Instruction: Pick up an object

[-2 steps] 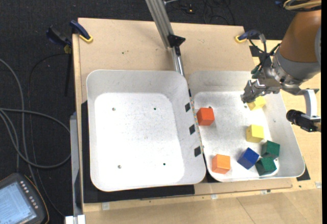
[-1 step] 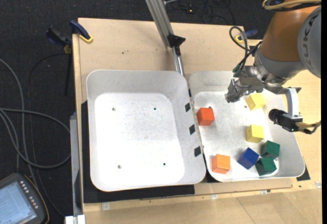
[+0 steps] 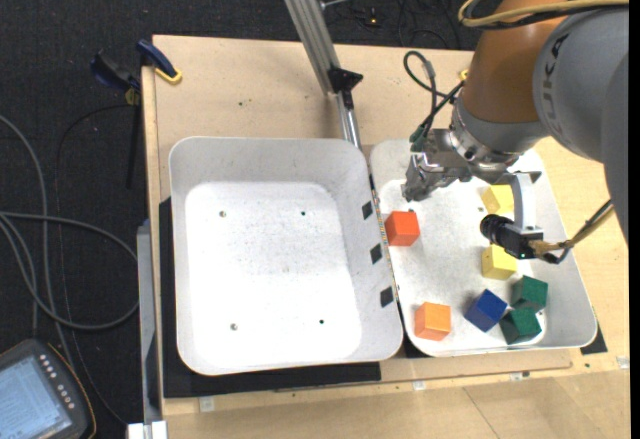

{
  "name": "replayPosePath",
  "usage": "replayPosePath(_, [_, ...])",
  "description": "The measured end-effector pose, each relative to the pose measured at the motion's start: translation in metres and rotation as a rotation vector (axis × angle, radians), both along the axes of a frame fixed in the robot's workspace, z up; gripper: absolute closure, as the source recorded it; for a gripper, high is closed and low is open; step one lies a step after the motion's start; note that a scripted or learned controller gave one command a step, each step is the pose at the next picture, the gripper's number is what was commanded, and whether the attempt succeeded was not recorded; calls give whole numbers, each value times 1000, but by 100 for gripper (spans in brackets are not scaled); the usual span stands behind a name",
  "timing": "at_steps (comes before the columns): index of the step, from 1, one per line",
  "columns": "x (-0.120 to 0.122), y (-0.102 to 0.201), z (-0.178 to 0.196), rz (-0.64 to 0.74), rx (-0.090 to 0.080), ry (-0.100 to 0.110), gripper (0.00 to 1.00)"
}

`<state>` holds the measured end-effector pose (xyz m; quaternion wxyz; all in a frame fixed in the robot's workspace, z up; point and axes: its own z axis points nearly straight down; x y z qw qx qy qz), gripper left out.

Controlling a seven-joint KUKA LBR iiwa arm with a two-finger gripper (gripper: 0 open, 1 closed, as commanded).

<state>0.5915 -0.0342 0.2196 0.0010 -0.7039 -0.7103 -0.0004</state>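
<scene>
In the right bin (image 3: 570, 322), the hand (image 3: 418, 183) hangs just above and right of a red cube (image 3: 402, 227), holding nothing, its grip state unclear; orange (image 3: 432, 320), blue (image 3: 487, 310), green (image 3: 524, 310) and yellow (image 3: 498, 261) blocks lie further below-right

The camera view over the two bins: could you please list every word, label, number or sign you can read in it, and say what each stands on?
No text can be read in this view.
Tablet screen at the lower left: lit, its content too small and blurred to read.
Small black tags on the rim between the white bins: no legible marks.
Coloured blocks, such as the orange block: plain faces, no print.
</scene>
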Motion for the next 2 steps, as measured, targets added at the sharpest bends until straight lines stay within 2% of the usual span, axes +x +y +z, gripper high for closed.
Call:
replayPosePath(1, [4,51,13,0,0,-3,100])
replayPosePath(2, [9,107,4,0,-1,-1,100])
